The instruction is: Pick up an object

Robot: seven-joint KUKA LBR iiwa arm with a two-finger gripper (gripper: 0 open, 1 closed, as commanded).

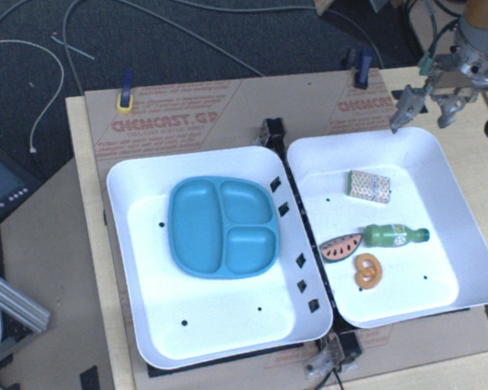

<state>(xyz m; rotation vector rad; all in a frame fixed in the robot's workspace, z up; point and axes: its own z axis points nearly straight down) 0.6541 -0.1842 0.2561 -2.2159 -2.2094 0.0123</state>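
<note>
- Jaws (423,112) hang at the far right, over the far rim of the right bin (478,245), spread open with nothing between the fingers.
- One finger (402,115) points down on the left side, the other (446,112) on the right; a clear gap lies between them.
- Nearest candidate object: a small patterned pouch (368,186), lying flat in the far part of the right bin, well apart from the jaws.
- Nearer in the same bin: a green bottle (395,235) on its side, touching or just beside a watermelon slice (341,247) on its left.
- A pretzel (368,270) lies just near of those two.
- Left bin (136,247) holds a blue divided plate (223,226), lying flat.
- Both bins sit side by side on the cardboard-topped counter (216,114).
- Progress, as judged: nothing grasped or lifted yet; every object rests on a bin floor.
- Left to do: bring the jaws over one object, descend, close, lift. The pouch looks the shortest reach; the bottle and slice look crowded.
</note>
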